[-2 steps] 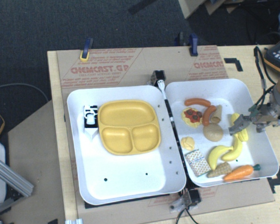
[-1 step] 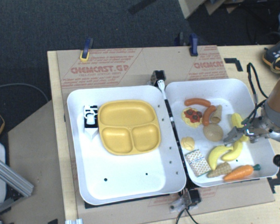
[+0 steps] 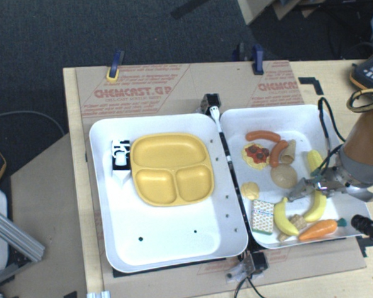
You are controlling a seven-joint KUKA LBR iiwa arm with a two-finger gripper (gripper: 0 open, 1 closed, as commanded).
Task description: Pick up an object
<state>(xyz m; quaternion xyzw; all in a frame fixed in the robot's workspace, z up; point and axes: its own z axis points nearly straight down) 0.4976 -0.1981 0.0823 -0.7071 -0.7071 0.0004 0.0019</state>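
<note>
While the bench runs pale and printed under both bins, we start at the left bin (image 3: 114,200), where a yellow divided plate (image 3: 172,168) lies in the upper half with its one wide compartment toward the far side and two smaller ones toward us. Just left of the plate we see a small black-and-white item (image 3: 120,156) against the bin wall; we cannot tell what it is.

Moving to the right bin (image 3: 235,120), we find toy food crowded together. Two sausages sit near the top: one (image 3: 262,135) lies flat, the other (image 3: 279,153) is tilted beside a small pizza slice (image 3: 256,154). Below them are a brownish round piece (image 3: 283,175), a little tan lump (image 3: 250,190), and a checkered block (image 3: 262,215). Two bananas (image 3: 284,220) curve near the front, with a carrot (image 3: 317,230) just beside them at the front wall.

Farthest right, the arm's gripper (image 3: 308,187) hangs low over the bananas and the round piece. We cannot tell whether it is apart or together, nor whether it has anything.
</note>
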